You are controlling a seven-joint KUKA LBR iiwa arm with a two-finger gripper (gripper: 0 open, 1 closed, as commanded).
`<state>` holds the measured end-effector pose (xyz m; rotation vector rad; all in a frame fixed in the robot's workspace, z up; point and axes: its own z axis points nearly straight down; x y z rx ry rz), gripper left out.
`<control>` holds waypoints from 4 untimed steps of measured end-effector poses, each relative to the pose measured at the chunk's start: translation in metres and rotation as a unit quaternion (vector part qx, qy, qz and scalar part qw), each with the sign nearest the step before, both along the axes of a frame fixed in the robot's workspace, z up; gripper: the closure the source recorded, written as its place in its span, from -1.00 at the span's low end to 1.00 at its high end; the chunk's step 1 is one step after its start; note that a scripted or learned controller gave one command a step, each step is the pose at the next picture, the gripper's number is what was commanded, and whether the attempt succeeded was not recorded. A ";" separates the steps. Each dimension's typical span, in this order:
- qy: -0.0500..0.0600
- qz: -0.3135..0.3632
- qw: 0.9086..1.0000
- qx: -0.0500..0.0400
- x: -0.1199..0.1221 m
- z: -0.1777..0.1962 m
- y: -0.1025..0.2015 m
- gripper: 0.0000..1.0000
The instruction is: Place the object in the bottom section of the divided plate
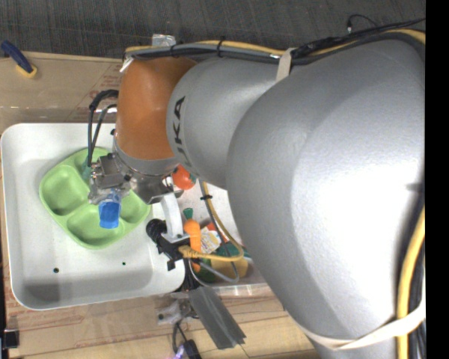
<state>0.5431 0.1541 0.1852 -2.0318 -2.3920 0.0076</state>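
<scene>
**Directly above the plate**

Now the pincer [108, 193] hangs over the green divided plastic plate [63, 189] in the left white bin [30, 275], gripping a small blue cylindrical object [109, 215] that sits just over the plate's bottom section.

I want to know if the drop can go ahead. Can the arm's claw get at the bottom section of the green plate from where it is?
Probably yes: the claw hangs right over the green divided plate, a blue object at its tip above the bottom section, nothing between.

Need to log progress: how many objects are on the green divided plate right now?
1: a blue object over the green divided plate, in its bottom section, just below the end effector. The arm covers part of the plate, so more may be hidden.
</scene>
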 end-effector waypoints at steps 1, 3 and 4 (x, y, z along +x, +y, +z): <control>-0.001 0.046 0.999 0.001 0.058 0.013 0.039 1.00; 0.000 0.048 0.999 0.000 0.058 0.022 0.039 -1.00; 0.001 0.049 0.999 0.000 0.058 0.031 0.039 1.00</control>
